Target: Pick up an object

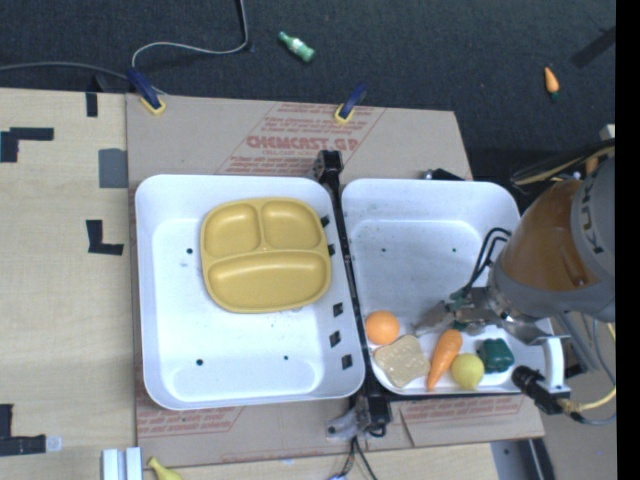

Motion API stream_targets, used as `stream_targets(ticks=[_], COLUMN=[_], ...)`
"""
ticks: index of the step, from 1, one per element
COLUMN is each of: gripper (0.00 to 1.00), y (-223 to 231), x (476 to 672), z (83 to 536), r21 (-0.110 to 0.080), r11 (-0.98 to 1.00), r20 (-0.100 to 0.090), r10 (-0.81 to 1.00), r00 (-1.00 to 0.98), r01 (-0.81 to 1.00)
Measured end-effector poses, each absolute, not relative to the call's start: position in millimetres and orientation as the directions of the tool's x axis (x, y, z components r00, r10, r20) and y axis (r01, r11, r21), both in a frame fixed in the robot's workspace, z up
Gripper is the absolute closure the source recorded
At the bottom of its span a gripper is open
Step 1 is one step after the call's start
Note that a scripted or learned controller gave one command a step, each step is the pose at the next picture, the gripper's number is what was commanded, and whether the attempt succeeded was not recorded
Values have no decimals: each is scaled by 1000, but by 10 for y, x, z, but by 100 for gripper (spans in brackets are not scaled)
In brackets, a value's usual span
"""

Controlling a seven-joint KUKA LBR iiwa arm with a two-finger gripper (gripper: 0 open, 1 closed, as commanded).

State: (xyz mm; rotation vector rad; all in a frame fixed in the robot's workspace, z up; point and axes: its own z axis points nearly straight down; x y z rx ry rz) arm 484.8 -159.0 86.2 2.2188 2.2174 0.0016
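In the camera view, two white bins sit side by side on a cardboard sheet (300, 138) laid over the desk (50, 268). Taking the right bin (420, 208) as the landmark: the left bin (165, 298) touches it along its left wall, and holds a yellow divided plate (265, 253) in its upper half.

All the small things lie along the right bin's near edge. An orange ball (382, 327) sits at its lower left, just beside a tan sponge-like block (402, 360) in the bin's near-left corner. A toy carrot (443, 356) lies tilted just to the right of the block, its thick end up toward the bin's middle. A yellow-green round fruit (467, 370) rests beside the carrot's tip, and a dark green object (494, 353) lies just right of that, near the bin's right wall.

The arm (555, 248) enters over the bin's right wall, its orange band above the lower right part of the bin. The pincer (458, 311) hangs low over the bin's floor, just above the carrot's thick end and right of the orange ball. Whether its fingers are spread or pressed together cannot be told; nothing is seen pinched between them.
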Motion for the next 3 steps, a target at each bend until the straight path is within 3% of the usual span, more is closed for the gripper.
stream_targets(ticks=[1, 2, 3], gripper=[100, 100, 100], y=[-1594, -1053, -574], x=[4856, 4899, 4841], z=[960, 2501, 2567], r21=[6, 1, -1], r11=[-1, 1, 2], r20=[-4, 0, 1], r10=[1000, 1000, 1000], r00=[1, -1, -2], r01=[1000, 1000, 1000])
